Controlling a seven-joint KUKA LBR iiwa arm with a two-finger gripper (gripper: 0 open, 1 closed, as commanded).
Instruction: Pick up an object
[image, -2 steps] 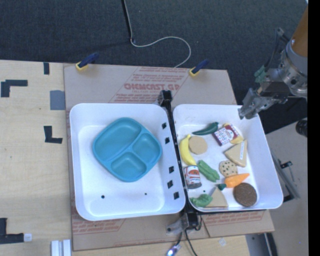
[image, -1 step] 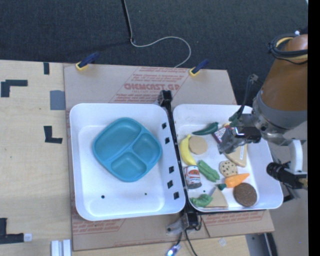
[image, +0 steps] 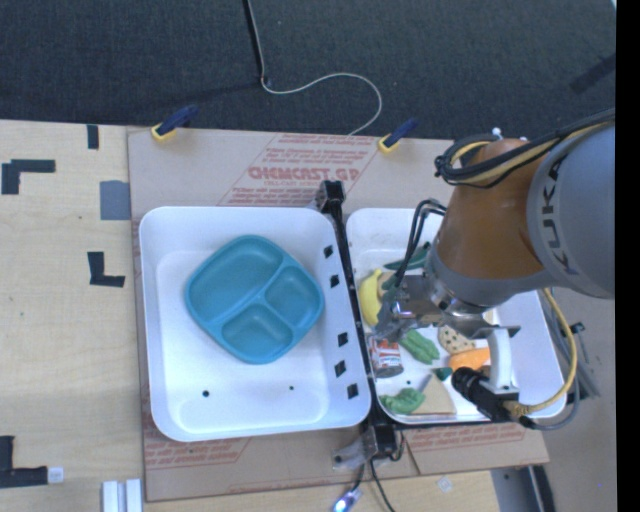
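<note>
The arm's orange-banded wrist (image: 490, 235) hangs over the right bin (image: 535, 375). My gripper (image: 398, 312) points down at that bin's left side, just right of a yellow piece (image: 369, 296) and above a red and white packet (image: 387, 356). A green piece (image: 421, 348) lies right beside the gripper's tip. I see a tan speckled piece (image: 452, 338), an orange piece (image: 468, 357) and another green piece (image: 404, 402) lower in the same bin. The arm hides the bin's middle and back part. Nothing shows as lifted.
The left bin (image: 165, 300) holds a blue divided plate (image: 254, 297). A black divider (image: 346, 290) runs between the bins. Both bins rest on a cardboard sheet (image: 290, 170) held by clamps. Cables loop round the arm at the right.
</note>
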